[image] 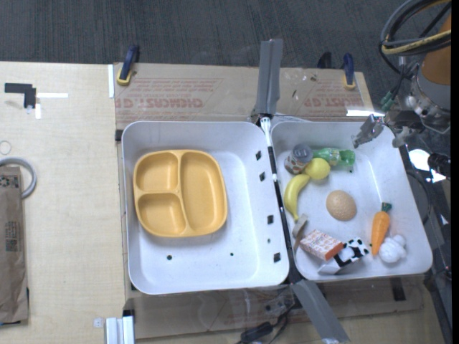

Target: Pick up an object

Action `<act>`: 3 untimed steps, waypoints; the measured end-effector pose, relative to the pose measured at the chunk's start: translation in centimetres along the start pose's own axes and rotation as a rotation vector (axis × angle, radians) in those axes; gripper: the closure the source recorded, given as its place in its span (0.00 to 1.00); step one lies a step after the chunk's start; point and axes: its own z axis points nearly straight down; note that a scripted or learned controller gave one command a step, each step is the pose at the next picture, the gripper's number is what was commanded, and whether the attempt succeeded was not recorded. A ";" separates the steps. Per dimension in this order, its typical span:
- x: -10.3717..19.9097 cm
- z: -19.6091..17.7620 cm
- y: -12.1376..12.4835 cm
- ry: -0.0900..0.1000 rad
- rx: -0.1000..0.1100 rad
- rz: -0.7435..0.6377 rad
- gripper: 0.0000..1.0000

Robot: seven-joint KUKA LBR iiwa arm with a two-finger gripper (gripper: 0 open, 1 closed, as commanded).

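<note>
The gripper (369, 130) is hanging over the far right corner of the right bin (419, 213), and I cannot tell how it is set or whether it is carrying anything. The toys are lying below it, toward the near and left sides. The nearest seems to be the green object (336, 156) by the far wall, just left of the gripper, with its long axis running left to right. The egg (341, 206) is sitting at the bin's middle, and the carrot (380, 225) is pointing toward the near right corner.

I see even, bright overhead light and soft shadows. The white bins (136, 192) glare slightly; detail is a bit soft.
</note>
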 end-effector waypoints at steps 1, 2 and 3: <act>-2.8 13.4 -4.9 0.000 -0.003 -0.149 0.00; -3.6 13.5 -10.2 0.012 0.000 -0.129 0.00; -1.3 13.5 -13.2 0.002 0.001 0.259 0.00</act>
